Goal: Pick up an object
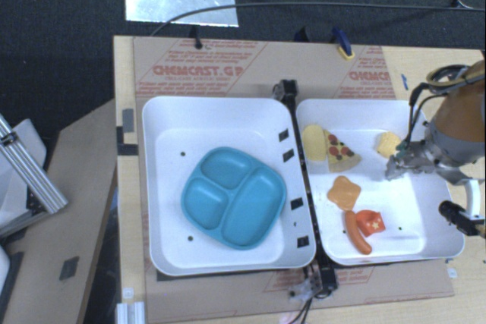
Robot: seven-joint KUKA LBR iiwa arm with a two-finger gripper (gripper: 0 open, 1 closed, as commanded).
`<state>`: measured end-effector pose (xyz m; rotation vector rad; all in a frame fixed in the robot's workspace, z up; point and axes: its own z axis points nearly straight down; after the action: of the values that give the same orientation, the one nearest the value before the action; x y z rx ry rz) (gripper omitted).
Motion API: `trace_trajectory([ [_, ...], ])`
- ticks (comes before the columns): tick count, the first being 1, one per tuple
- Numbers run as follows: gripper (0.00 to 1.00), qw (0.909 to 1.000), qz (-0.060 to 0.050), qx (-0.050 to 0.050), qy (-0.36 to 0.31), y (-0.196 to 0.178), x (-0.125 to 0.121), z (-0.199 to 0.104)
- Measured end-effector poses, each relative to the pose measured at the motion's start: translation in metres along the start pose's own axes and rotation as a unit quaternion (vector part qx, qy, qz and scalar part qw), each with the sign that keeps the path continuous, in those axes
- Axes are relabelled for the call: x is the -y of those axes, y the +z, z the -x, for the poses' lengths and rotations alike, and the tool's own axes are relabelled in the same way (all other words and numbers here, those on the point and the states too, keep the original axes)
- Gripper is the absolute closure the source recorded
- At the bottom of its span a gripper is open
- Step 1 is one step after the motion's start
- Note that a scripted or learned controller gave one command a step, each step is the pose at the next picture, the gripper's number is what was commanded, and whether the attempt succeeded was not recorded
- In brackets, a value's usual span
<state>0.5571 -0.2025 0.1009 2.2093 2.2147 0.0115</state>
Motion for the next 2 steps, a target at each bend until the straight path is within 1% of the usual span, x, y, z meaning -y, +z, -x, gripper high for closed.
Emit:
trace_trajectory([
  [1,1.00,1.0000,-0.005,-0.001,-0.001,-0.043,-0.004,0.001],
  [2,1.00,1.0000,-0.004,-0.001,-0.002,-0.091,-0.013,-0.002],
])
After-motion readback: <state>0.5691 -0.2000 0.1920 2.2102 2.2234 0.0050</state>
